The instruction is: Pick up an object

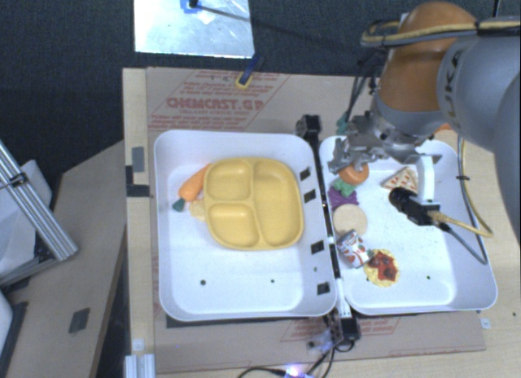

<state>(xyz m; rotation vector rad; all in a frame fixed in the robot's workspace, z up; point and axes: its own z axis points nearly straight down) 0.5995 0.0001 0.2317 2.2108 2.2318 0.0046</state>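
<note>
Gripper [352, 159], grip state impossible to tell, directly above orange toy [355, 175] at right bin's [456, 274] near-left corner, almost touching.

Resting on the bench [98, 205]: brown cardboard sheet [220, 101] under the bins, shiny metal plate [194, 8] beyond its far edge.

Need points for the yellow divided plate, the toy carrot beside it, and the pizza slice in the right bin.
yellow divided plate [281, 205]: camera view, on the right compartment's floor.
toy carrot [193, 182]: camera view, middle of its orange body.
pizza slice [383, 266]: camera view, on its red topping.
</note>
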